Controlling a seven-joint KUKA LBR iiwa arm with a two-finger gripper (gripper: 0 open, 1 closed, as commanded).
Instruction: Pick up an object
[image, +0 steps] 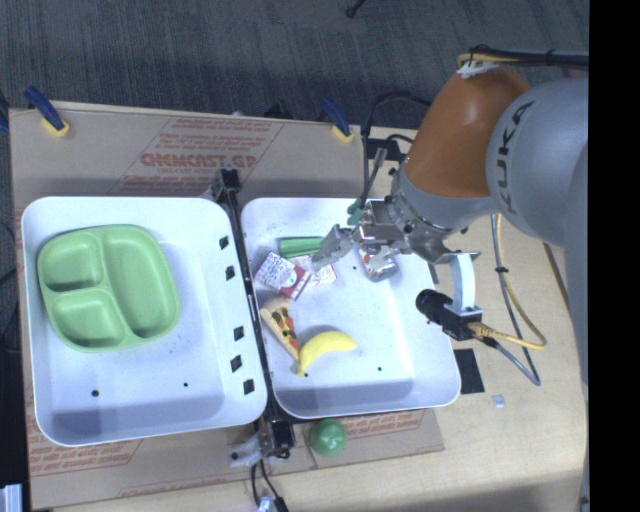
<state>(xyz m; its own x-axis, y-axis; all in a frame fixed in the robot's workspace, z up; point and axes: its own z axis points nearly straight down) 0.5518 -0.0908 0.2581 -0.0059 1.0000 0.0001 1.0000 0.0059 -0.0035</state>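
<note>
Gripper (352, 243) low in right bin (425, 385), beside green stick (299, 244).

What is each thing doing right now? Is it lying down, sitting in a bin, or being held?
Green tray: flat in left bin.
Banana: lying in right bin.
Green stick: lying in right bin.
Red-white packet: lying in right bin.
Green ball: on the bench, outside the bins.
Gripper: over right bin.

Both bins (130, 400) white. Divided tray (105, 285) pale green. Banana (325, 347) yellow. Ball (327, 436) green. Arm (540, 150) grey with orange band (465, 130). Clamps (45, 108) blue. Cardboard (190, 150) brown, red print.
</note>
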